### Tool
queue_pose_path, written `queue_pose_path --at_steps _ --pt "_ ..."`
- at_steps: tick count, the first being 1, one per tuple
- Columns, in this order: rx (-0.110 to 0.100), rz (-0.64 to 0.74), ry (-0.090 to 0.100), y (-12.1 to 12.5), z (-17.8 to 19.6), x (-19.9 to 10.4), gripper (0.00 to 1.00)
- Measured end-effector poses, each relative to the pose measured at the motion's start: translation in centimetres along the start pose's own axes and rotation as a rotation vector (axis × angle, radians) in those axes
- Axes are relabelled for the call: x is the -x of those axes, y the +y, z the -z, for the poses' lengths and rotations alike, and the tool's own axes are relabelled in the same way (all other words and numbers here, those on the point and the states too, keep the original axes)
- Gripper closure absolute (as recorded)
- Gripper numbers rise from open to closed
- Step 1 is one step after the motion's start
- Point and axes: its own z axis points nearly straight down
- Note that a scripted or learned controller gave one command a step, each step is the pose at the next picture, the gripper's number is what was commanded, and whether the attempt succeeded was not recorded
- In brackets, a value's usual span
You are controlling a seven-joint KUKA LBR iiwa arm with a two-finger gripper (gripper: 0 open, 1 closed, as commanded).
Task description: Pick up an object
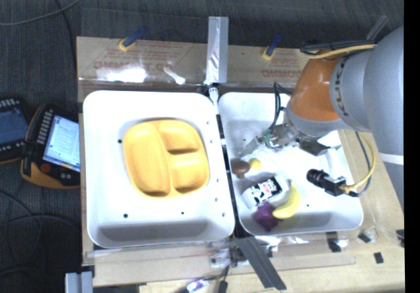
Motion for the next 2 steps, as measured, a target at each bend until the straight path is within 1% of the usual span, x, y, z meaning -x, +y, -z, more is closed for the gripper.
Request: queue_pose_path --at_steps 1,2 --pt "0.005 -0.069 0.001 -2.69 0.06 -0.81 0.00" --pt "0.004 -0.069 0.004 -2.60 1.01 -0.88 1.00"
